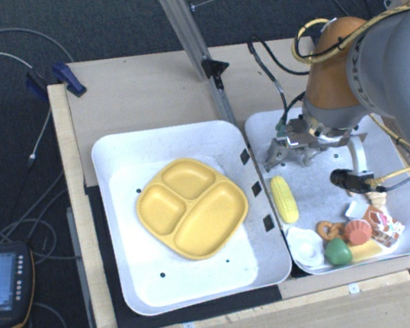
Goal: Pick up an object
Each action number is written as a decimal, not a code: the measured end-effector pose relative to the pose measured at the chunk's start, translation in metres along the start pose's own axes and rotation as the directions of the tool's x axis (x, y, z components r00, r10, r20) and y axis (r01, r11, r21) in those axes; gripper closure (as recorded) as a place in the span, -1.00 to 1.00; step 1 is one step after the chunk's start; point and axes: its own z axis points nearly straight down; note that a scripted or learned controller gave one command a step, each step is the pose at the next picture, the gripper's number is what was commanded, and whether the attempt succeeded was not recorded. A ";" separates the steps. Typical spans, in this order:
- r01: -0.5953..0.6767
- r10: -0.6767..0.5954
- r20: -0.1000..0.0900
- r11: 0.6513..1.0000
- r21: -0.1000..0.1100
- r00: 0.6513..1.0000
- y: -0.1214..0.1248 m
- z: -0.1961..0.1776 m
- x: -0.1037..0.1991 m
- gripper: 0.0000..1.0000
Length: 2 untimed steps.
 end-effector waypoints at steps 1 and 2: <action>0.001 -0.001 0.000 1.000 -0.010 1.000 0.003 -0.016 0.001 1.00; 0.002 -0.002 0.002 1.000 -0.017 1.000 0.005 -0.080 0.003 1.00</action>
